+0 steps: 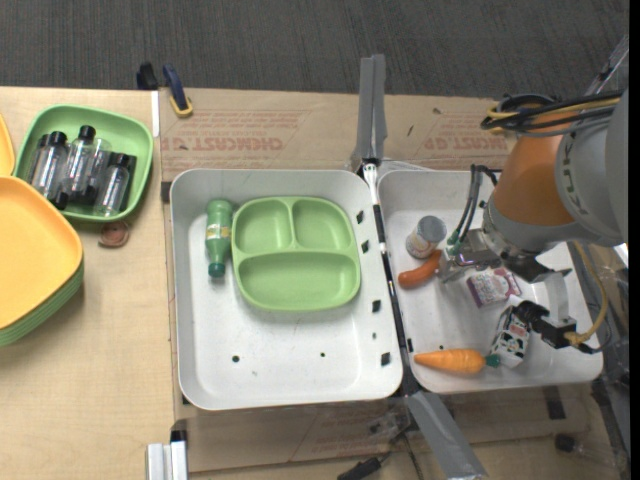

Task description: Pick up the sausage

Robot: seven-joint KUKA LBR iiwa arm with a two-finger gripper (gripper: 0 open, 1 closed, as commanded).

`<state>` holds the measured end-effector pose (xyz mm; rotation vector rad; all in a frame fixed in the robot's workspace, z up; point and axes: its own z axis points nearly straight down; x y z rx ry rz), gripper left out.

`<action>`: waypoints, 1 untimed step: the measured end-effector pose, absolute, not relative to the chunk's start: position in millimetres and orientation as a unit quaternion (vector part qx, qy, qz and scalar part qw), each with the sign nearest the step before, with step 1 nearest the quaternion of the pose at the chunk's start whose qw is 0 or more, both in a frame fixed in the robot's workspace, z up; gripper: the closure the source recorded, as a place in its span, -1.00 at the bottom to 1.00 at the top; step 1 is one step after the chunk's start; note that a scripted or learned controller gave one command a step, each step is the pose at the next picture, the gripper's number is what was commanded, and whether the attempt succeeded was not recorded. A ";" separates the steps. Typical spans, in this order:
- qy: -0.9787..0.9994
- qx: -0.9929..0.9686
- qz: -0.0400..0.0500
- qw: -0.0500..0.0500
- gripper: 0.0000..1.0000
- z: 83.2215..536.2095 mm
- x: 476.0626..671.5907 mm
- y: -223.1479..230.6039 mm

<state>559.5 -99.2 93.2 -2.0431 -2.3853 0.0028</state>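
Brightness: the scene is evenly and brightly lit, with no dim corners on the bench [110, 368].
Light source: soft light from overhead is suggested; no lamp is seen.
Shadows: only faint, short shadows are cast, as under the green divided plate [296, 253] and the carrot [452, 361].
Glare: the white floor of the left bin [290, 358] is rendered close to overexposed; mild sheen is seen on the yellow plates [35, 258].
Sharpness: moderate softness is noted throughout; print on the cardboard [235, 140] is readable but fuzzy.
Blur: the arm [560, 183] is rendered slightly soft at its edges.
Distortion: bin edges are seen slightly bowed towards the frame's borders.
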 end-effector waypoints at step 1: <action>-0.763 -0.647 0.001 0.000 1.00 91.4 532.9 -190.9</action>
